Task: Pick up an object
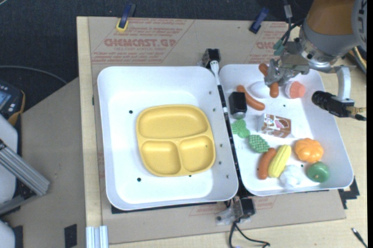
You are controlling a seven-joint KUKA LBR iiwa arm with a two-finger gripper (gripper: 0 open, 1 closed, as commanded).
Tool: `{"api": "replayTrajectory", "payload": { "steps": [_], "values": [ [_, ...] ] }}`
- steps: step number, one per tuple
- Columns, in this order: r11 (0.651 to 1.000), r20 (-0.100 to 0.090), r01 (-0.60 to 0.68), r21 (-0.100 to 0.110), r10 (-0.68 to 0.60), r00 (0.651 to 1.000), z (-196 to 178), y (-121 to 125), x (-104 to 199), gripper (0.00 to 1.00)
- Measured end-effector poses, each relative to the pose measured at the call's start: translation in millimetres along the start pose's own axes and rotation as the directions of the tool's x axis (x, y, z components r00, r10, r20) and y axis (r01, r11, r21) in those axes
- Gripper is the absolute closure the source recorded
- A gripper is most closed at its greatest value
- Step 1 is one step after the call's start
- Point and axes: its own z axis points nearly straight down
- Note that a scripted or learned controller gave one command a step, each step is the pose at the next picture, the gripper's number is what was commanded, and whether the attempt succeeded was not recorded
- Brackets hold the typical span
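Tool clamped on small orange sausage, above right bin's far end.

Two bins sit side by side on the surface. The left bin fills the middle of the frame, and a tray lies in its centre. The right bin touches it along the shared edge. In the right bin's upper part, a sausage lies beside a block near the left wall, with the gripper just above and to the right. A packet sits mid-bin. Along the lower part, left to right: leaf, carrot, corn, pumpkin, apple at the lower right corner.
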Motion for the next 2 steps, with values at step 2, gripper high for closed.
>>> {"api": "replayTrajectory", "payload": {
  "steps": [2],
  "values": [
    [1.0,0.0,0.0,0.002,0.0,1.0,22,-38,102,1.0]
  ]
}}
